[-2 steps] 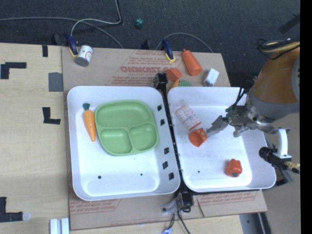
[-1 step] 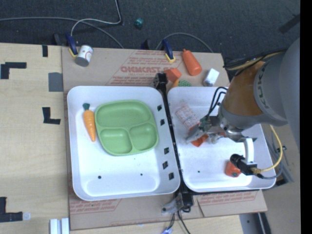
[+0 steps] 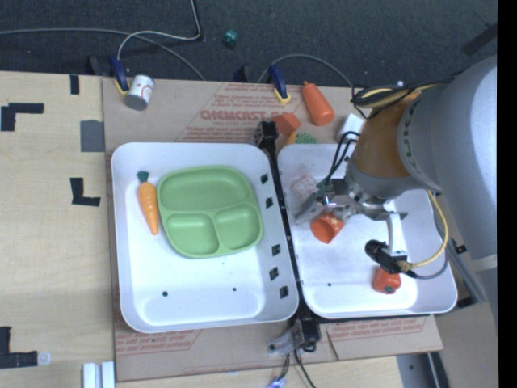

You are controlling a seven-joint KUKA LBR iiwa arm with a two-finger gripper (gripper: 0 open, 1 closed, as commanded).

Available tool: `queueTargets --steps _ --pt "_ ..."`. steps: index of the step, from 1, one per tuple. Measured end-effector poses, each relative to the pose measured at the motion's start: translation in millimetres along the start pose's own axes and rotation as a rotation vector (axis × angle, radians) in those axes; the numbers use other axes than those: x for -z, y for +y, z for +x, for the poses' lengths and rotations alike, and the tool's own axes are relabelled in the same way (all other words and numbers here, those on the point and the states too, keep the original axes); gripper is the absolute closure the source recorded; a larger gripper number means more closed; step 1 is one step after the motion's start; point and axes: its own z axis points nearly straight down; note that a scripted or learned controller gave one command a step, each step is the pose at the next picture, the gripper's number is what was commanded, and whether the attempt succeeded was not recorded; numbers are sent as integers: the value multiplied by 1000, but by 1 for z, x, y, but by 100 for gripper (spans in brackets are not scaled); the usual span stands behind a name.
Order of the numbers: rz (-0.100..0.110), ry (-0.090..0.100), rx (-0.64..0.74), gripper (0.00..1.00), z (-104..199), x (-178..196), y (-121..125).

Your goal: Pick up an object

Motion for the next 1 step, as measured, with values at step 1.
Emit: queueTargets --steps 1 --pt "-3 -2 0 100 0 10 1"
